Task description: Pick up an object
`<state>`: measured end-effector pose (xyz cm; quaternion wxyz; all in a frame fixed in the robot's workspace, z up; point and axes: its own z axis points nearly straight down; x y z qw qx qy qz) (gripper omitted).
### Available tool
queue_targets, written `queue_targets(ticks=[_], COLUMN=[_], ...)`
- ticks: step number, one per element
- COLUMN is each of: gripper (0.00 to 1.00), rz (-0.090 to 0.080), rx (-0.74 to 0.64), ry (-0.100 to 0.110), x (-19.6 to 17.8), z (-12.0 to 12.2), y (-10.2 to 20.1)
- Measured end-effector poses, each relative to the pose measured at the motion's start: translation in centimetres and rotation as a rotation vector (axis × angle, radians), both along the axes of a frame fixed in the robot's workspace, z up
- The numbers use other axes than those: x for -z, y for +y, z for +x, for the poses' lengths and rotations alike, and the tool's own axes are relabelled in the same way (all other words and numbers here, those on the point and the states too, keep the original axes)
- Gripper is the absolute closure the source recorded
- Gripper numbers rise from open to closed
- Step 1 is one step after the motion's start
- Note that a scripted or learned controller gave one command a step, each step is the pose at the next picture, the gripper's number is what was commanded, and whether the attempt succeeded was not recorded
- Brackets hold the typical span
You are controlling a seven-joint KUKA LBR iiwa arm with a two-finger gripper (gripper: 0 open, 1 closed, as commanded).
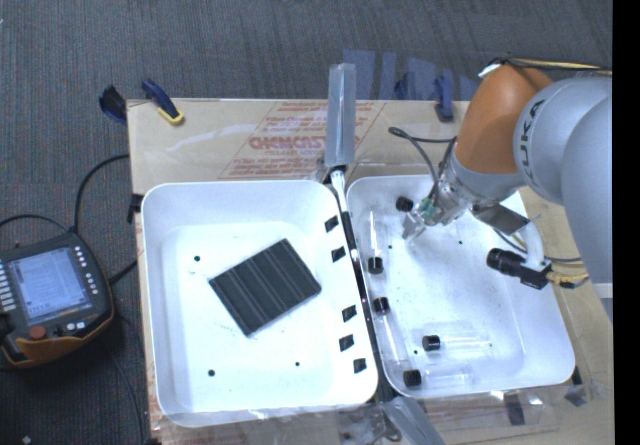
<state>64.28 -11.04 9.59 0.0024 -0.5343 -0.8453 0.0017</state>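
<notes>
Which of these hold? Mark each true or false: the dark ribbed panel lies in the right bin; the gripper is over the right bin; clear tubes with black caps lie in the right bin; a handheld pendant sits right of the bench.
1. The dark ribbed panel lies in the right bin. False: it lies in the left bin.
2. The gripper is over the right bin. True.
3. Clear tubes with black caps lie in the right bin. True.
4. The handheld pendant sits right of the bench. False: it sits to the left.
</notes>
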Motion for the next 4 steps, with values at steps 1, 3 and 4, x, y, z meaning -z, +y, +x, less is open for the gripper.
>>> queue_targets(ticks=[1,3,4], gripper=[0.0,0.0,0.0], rz=[0.0,0.0,0.001], rx=[0.0,0.018,0.028], ry=[0.001,-0.007,-0.006], x=[0.0,-9.2,0.8], z=[0.0,0.2,0.2], y=[0.0,6.7,2.2])
